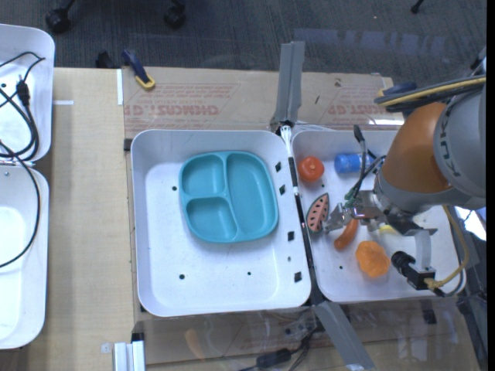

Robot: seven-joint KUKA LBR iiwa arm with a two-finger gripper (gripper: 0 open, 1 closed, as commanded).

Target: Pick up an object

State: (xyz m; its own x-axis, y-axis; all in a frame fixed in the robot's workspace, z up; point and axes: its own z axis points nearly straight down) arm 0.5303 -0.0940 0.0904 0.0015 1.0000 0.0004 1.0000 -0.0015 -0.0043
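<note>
I see the gripper [341,217] low in the right bin [329,283], down among the toys. Can't tell its opening from this angle. It's touching or just over the orange carrot-like piece [346,234], watermelon slice [317,212] just beside it. Orange ball-like piece [373,259] near. Teal divided plate [229,195] sits in the left bin [155,277].

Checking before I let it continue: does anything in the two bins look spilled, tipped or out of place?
Nothing stands out. The teal divided plate lies flat in the left bin. The toy foods, including a watermelon slice and carrot, lie loose in the right bin.
</note>
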